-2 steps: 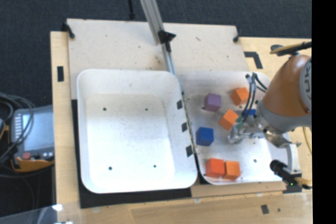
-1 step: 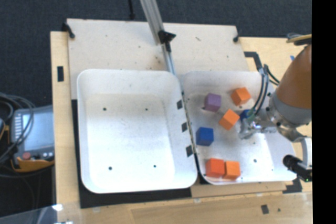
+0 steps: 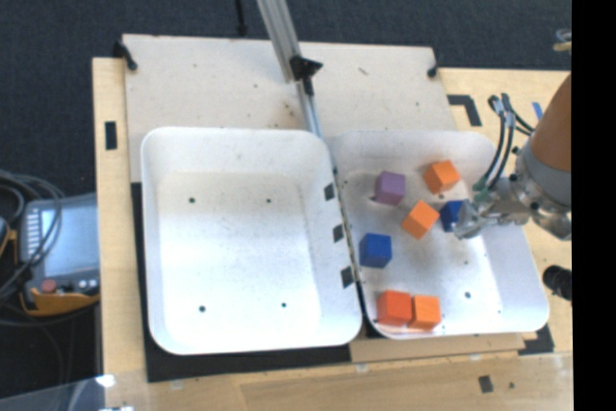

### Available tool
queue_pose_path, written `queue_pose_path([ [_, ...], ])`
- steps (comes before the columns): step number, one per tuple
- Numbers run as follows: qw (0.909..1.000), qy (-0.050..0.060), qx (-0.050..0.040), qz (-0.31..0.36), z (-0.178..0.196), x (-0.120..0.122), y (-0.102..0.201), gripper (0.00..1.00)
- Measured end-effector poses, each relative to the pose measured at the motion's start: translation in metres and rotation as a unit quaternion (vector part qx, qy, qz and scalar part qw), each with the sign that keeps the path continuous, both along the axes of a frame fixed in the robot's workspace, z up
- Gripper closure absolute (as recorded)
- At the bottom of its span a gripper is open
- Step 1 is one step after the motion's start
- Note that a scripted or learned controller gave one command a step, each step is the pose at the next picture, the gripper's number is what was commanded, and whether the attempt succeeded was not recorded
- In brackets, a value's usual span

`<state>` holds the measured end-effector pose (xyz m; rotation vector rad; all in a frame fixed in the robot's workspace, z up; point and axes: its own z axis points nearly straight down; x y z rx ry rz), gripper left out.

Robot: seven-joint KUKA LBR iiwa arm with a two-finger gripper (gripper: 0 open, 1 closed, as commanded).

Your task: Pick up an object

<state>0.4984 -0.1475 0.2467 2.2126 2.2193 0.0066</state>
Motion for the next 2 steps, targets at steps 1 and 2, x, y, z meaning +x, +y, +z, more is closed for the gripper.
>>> queue_pose_path([
  [1,1.0,0.003,0.0018,0.003,0.009,0.017,0.053,1.0],
  [2,1.0,0.003,0.0018,0.003,0.013,0.027,0.098,1.0],
])
